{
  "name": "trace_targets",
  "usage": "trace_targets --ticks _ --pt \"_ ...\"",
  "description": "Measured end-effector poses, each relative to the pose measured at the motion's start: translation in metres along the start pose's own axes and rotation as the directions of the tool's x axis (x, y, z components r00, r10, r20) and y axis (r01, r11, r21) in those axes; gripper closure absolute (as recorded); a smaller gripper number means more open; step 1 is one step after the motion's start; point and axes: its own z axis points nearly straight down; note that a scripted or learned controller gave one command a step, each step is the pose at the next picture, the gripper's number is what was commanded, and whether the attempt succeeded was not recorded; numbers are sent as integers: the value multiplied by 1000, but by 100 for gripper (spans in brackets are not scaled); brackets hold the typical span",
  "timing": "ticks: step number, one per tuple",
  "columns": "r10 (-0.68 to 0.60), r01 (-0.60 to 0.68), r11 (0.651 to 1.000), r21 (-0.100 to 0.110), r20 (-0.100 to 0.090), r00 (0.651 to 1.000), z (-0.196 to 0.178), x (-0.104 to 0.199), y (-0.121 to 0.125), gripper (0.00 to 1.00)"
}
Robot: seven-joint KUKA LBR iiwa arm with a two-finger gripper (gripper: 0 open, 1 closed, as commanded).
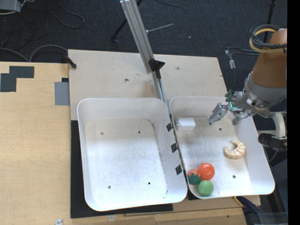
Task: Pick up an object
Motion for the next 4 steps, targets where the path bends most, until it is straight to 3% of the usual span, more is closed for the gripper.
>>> trace_targets --ticks 1,3,4 --pt "1 -1 1000 -5 1 1000 -3 -1 1 0" --pt "2 -2 1000 2 0 1000 105 12 3 0" --pt "4 -4 1000 -7 2 1000 141 13 3 0"
